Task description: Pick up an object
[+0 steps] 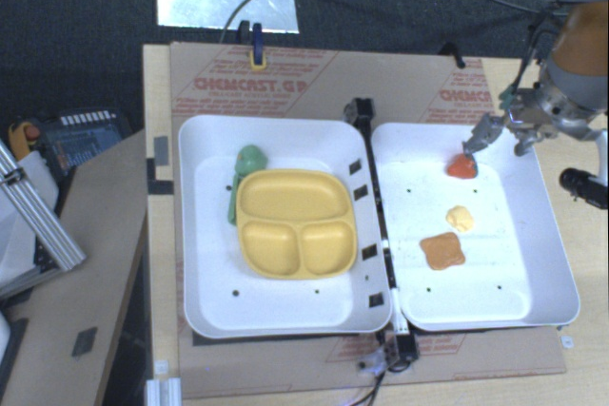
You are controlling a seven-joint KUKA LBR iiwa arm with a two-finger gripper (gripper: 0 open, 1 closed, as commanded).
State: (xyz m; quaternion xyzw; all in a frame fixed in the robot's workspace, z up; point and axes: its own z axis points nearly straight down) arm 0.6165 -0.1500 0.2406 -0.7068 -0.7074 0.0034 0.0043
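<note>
My tool (497,140) sits over the far corner of the right bin (542,233), and as I judge it, the pick is only at its opening stage: nothing has been lifted. One finger (479,136) slants down toward a small red-orange piece (461,167), its tip right at or just above that piece's upper edge; the other finger (523,144) hangs farther out, on the side away from the piece. So my tool looks spread apart, with nothing between its fingers, and the red-orange piece lies on the bin floor just beside the nearer fingertip, not between the two. A little farther from my tool, toward the camera, lie a small pale yellow lump (460,219) and then a flat orange-brown piece (442,250), both untouched. Well away, in the left bin (195,233), a yellow divided tray (295,222) rests with a green object (245,168) tucked against its far side. What remains, in my judgement, is everything that matters: centring over one piece, clenching on it, and raising it clear.
</note>
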